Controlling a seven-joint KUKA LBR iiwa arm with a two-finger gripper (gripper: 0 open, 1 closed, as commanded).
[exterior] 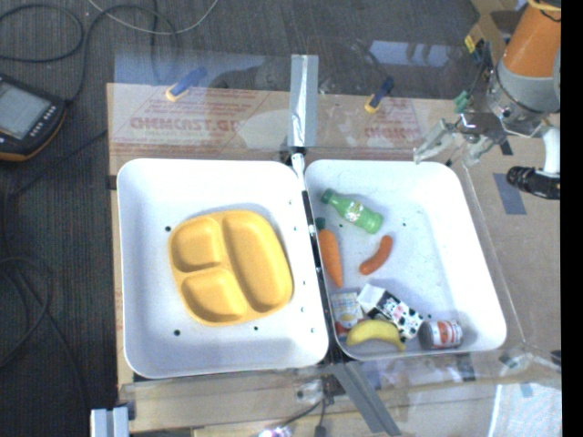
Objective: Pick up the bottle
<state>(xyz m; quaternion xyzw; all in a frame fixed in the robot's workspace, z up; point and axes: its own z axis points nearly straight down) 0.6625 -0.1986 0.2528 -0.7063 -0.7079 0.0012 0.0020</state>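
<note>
Camera view: bottle (352,211) in right bin (474,244), tool (453,144) open above.

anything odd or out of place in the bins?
Nothing damaged or spilled. The green bottle lies on its side in the right bin, as does the can. The yellow tray sits askew in the left bin.

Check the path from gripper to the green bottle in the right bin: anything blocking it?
Nothing visible blocks it. The gripper hovers at the right bin's far right corner; the bottle lies on its side in open floor near the divider. The carrot and sausage lie just beyond it, clear of the approach.
</note>
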